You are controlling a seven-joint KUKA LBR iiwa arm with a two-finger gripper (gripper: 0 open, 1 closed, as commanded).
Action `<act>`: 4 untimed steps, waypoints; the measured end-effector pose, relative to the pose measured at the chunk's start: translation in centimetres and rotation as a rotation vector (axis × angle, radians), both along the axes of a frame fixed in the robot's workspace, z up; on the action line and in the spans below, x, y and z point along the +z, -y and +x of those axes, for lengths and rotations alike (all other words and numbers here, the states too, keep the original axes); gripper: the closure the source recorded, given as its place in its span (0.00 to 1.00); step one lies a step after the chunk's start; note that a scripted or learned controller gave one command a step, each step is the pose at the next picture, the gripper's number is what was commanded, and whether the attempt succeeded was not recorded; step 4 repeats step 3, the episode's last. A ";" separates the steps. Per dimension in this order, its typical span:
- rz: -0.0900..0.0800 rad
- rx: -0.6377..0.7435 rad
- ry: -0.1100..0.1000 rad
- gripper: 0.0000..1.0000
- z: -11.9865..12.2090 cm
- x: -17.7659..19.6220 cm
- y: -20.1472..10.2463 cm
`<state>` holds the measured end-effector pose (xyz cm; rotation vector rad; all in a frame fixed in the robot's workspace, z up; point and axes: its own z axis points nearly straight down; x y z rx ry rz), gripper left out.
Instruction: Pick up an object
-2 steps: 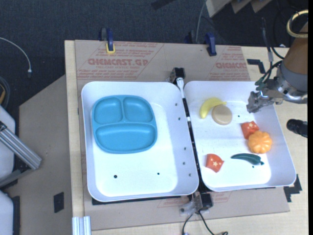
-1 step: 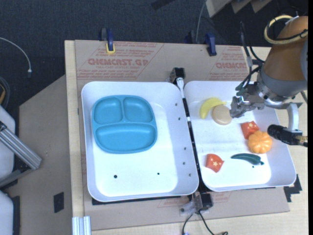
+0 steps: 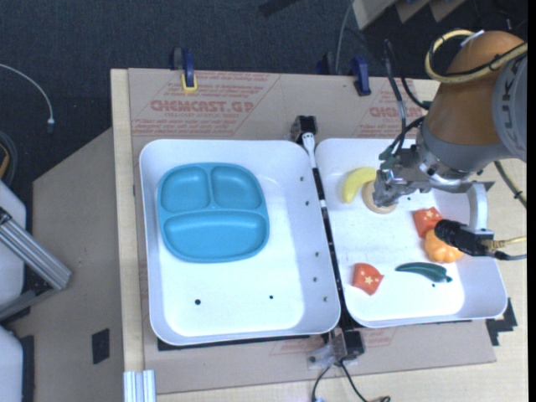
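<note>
A: What could go wrong from here?

B: The gripper (image 3: 383,193) sits low in the right bin (image 3: 469,304), over a small tan round piece (image 3: 383,207), with the yellow banana (image 3: 358,182) just beside it to the left. My guess is that it could clip the banana, or nudge the round piece away and come up with nothing.

A: Is it holding anything?

B: I cannot tell; nothing shows plainly in its grasp, and its state is hidden from this angle.

A: Where do the other candidates lie?

B: Lower right of the gripper: a red piece (image 3: 426,219) and an orange one (image 3: 441,249), touching each other. A green pepper (image 3: 423,270) lies below those, and a red strawberry-like piece (image 3: 367,278) sits near the bin's lower left. The blue divided plate (image 3: 214,212) is in the left bin (image 3: 243,308), well apart.
</note>
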<state>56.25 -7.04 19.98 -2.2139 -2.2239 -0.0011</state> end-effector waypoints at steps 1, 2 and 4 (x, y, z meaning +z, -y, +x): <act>0.000 0.001 0.000 1.00 -0.9 0.2 -4.3; 0.000 0.001 -0.001 1.00 -1.8 -0.3 -9.6; -0.001 0.001 0.005 1.00 -2.2 1.1 -14.1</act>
